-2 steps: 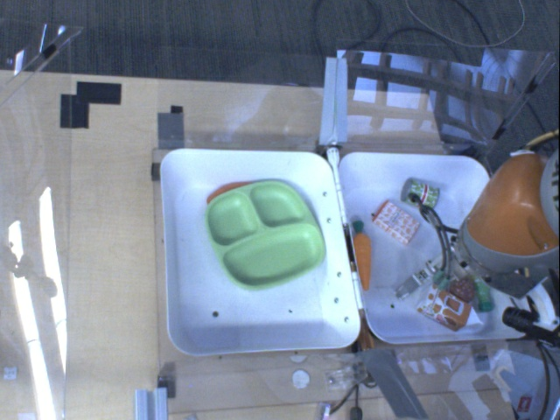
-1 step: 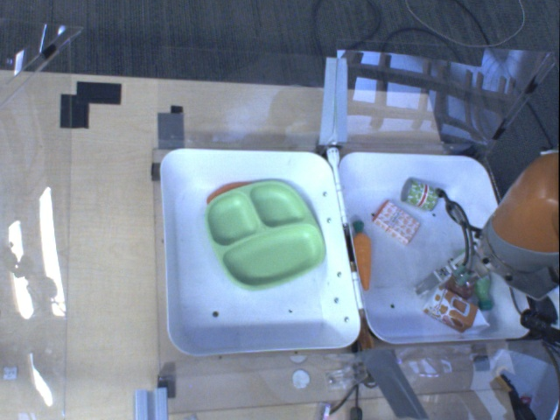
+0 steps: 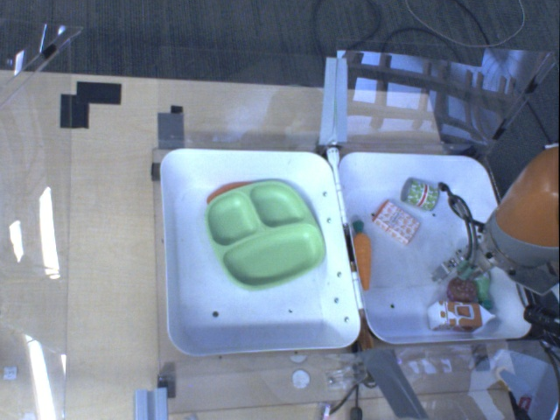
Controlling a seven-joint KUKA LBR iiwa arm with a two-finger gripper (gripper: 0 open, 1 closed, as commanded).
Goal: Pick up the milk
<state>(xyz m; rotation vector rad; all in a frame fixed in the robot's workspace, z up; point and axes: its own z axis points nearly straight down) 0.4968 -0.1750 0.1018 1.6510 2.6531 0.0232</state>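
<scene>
The milk carton (image 3: 457, 314) lies on the floor of the right bin (image 3: 411, 313), in its near right corner, so by the look of it the lift is not yet done. The gripper (image 3: 464, 274) hangs just above the carton; how wide it stands I cannot tell, and nothing shows it clasping the carton

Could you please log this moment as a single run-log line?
task: pick up milk | hand: above milk carton, right bin | carton: lying in bin, not lifted | carrot: by divider
</scene>
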